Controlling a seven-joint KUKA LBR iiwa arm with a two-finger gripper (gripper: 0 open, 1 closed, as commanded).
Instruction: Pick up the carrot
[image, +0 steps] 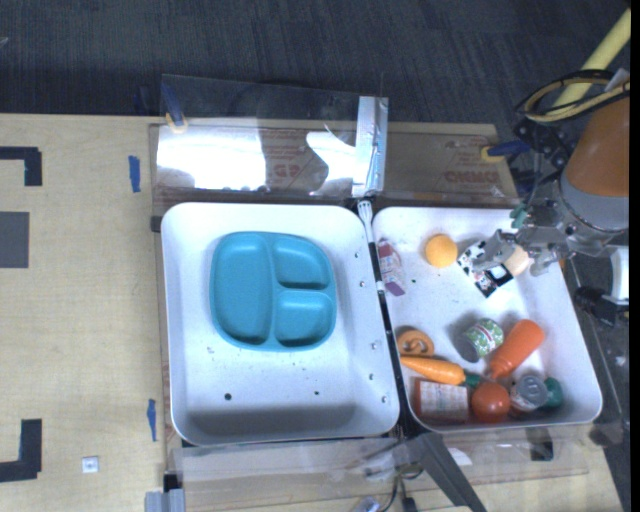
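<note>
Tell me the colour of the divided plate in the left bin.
The divided plate is light blue, seen clearly in the camera view.

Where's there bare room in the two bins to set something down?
Left bin: bare floor all around the blue plate, widest below it. Right bin: a bare patch in the middle, between the orange ball and the carrot. Its lower part is crowded: carrot, can, tomato.

No lettering on the cardboard (440, 170) can be read.
</note>
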